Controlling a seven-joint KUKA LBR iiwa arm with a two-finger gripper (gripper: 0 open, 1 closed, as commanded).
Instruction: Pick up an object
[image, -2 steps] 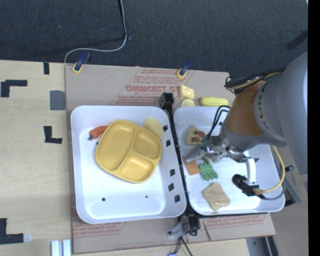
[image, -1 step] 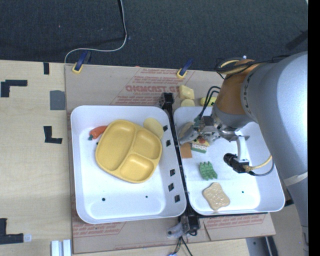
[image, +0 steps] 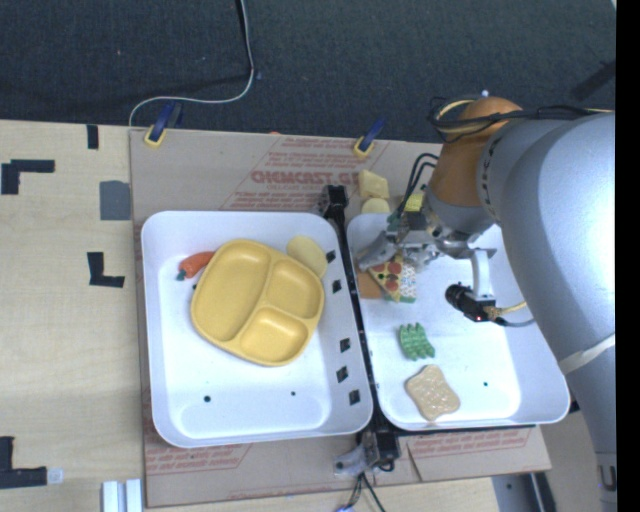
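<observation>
We see the claw (image: 393, 248) low at the upper left of the right bin (image: 500, 385), over a pizza slice (image: 390, 280) — its long axis vertical in frame. Whether the claw grips it, we cannot tell.

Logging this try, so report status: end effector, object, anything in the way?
End effector low at right bin's top left, over pizza slice toy. Grip unconfirmed. Green toy, bread slice lie apart.

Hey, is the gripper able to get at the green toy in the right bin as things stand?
Probably yes. The green toy lies alone on the right bin floor, apart from the bread slice, with nothing over it, and the gripper hovers close by.
</observation>
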